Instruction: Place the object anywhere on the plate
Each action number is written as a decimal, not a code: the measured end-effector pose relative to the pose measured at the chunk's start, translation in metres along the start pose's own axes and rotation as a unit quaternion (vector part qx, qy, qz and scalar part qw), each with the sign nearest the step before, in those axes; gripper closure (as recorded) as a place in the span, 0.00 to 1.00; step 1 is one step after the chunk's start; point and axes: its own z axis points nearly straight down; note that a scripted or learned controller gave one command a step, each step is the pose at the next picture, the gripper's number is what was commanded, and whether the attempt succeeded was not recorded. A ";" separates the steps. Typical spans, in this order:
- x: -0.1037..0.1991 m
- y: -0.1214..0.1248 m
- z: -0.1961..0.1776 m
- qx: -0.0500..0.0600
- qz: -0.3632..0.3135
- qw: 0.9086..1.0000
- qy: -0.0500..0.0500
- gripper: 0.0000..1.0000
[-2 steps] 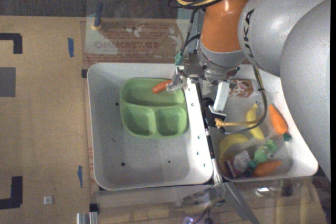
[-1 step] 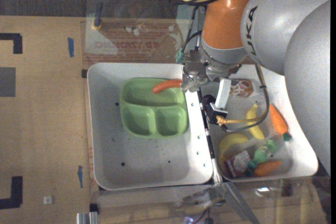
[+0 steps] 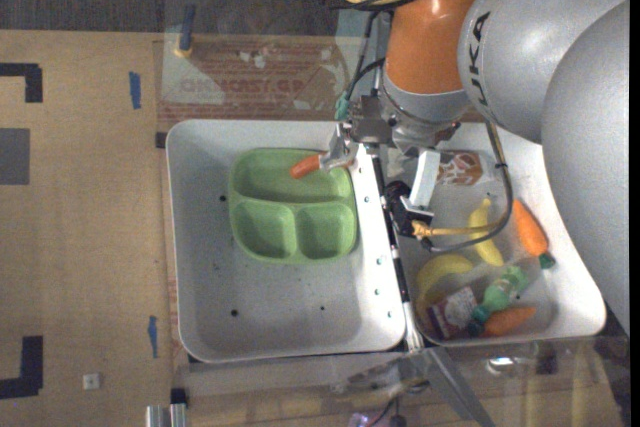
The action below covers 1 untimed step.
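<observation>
The two-finger gripper (image 3: 333, 158) clamped a small orange carrot (image 3: 305, 166) over the green compartmented plastic plate's (image 3: 262, 245) right rim, inside the shallow white left bin (image 3: 200, 255).

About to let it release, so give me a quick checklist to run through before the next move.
1. Orange carrot-like object at the tip of the gripper: ok.
2. Grip firm on it: cannot tell; the contact is too small to see clearly.
3. Object over the green plate: ok, it sits above the long compartment near the right edge.
4. Object already resting on the plate: cannot tell.
5. Plate inside the left bin: ok.
6. Spot under the object free of other things: ok.
</observation>
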 end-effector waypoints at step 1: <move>0.000 0.001 -0.010 -0.001 0.000 1.000 0.000 1.00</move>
